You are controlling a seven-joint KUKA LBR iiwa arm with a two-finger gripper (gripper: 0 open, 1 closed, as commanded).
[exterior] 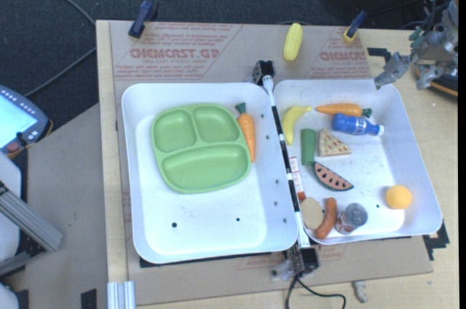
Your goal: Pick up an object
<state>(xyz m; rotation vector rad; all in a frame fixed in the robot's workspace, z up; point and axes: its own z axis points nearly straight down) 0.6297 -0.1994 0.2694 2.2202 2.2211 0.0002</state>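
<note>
While the gripper [384, 76] hangs at the far right rim of the right bin [419, 154], we cannot tell how it is set; we see nothing in its hold.

Largest first: the left bin [138, 176] lies well to the gripper's left and carries a green divided plate [202, 147], with a carrot [247, 134] touching the plate's right edge. The bench board [116, 60] beyond the bins bears a corn cob [293, 41], up and to the left of the gripper, and two blue clamps [140, 18] [354, 25], the second near the gripper on its upper left.

In the right bin, below and left of the gripper, we note candidate objects:
- second carrot [339, 109] and blue bottle [356, 125], nearest the gripper, touching each other
- banana [290, 120] and green cucumber [309, 146], farther left
- sandwich wedge [333, 145], watermelon slice [333, 177]
- orange [398, 197], well below the gripper, apart from the rest
- sausage [328, 216], can [353, 216] and a tan round piece [312, 212], crowded at the near rim, farthest off.

Nothing stands between the gripper and the bottle.
</note>
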